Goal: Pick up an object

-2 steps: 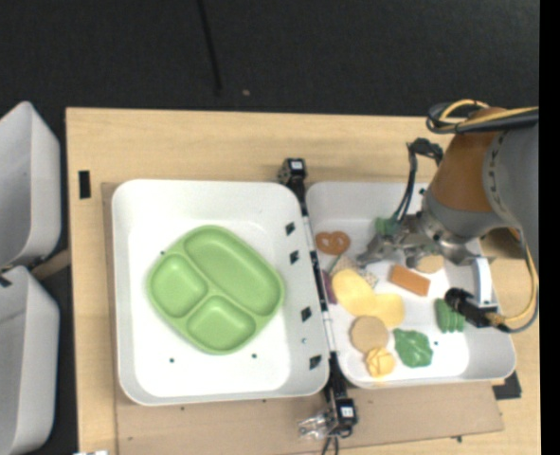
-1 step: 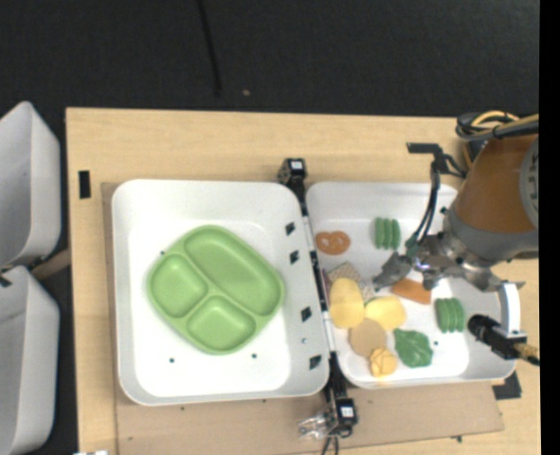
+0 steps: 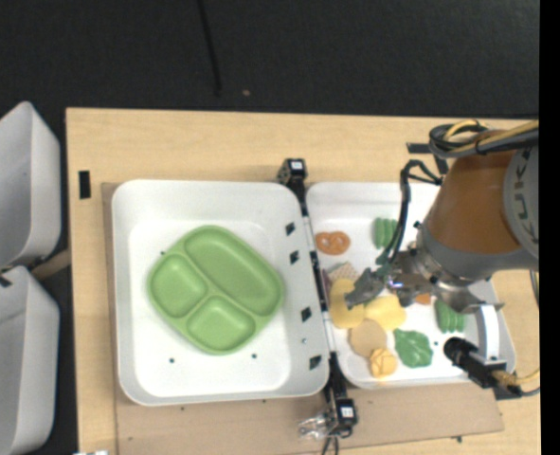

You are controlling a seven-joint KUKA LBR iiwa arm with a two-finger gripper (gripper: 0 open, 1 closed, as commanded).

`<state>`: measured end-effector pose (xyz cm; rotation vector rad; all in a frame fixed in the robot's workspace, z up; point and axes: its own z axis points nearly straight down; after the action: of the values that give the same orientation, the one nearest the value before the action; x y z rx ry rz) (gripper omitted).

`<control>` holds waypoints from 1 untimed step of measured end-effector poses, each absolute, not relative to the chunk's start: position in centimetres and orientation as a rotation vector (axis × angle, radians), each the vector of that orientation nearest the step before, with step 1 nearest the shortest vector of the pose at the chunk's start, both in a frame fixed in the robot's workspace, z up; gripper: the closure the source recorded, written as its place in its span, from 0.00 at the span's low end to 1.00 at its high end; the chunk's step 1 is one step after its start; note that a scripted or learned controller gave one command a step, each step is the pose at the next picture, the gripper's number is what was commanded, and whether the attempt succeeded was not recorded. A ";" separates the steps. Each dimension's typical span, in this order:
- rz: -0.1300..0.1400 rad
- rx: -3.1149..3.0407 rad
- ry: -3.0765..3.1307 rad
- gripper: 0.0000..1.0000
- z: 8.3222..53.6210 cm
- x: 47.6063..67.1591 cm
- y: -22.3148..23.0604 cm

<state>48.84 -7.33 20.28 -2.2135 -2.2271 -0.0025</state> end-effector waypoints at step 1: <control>0.005 -2.223 -2.218 0.00 14.7 48.9 -9.9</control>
<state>48.85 -9.88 14.71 -2.2228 -2.2178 0.0054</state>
